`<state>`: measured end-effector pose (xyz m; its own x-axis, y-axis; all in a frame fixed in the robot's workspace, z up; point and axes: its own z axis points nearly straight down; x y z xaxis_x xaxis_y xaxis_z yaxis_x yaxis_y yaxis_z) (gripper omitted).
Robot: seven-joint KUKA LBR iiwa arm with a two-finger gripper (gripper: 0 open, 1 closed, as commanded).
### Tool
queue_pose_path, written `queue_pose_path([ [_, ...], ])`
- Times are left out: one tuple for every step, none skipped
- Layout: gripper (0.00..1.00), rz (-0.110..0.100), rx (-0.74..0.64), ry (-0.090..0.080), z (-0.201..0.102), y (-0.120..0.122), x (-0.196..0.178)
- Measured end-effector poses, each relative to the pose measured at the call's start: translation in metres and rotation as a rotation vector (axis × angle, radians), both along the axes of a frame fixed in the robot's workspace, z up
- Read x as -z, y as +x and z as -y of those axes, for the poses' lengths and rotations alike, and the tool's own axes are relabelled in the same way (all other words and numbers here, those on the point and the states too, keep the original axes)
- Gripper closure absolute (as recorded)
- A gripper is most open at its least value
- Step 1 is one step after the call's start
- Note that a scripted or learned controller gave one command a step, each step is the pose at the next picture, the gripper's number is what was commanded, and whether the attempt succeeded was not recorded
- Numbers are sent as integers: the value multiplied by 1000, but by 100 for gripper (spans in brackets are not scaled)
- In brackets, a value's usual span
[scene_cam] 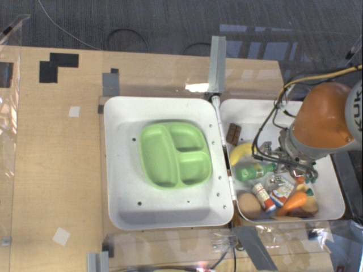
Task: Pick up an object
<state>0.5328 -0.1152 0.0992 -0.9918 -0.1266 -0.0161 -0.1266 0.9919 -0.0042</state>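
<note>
Arm low over the crowded right bin, nothing seen held.

The toys (272, 194) lay heaped in the near half of the right bin (336, 208): a carrot (293, 201) at the front, a small bottle (261, 196) beside it, an egg (249, 204) toward the divider, a banana (241, 152) and a chocolate bar (233, 132) farther back. The gripper (289, 164) hung just behind the carrot; whether it was spread or pinched could not be told. A good pick probably needed one piece singled out and a straight descent. The bin's walls crowded the heap; its far half lay open, as did the left bin (122, 152) around its green plate (174, 154).
</note>
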Motion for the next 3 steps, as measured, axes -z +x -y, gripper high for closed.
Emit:
queue_pose_path([
  [0, 7, 37, -2, -21, -20, 8],
  [0, -6, -234, -3, 36, -12, -27],
  [0, -1, -366, -16, -2, 17, 2],
])
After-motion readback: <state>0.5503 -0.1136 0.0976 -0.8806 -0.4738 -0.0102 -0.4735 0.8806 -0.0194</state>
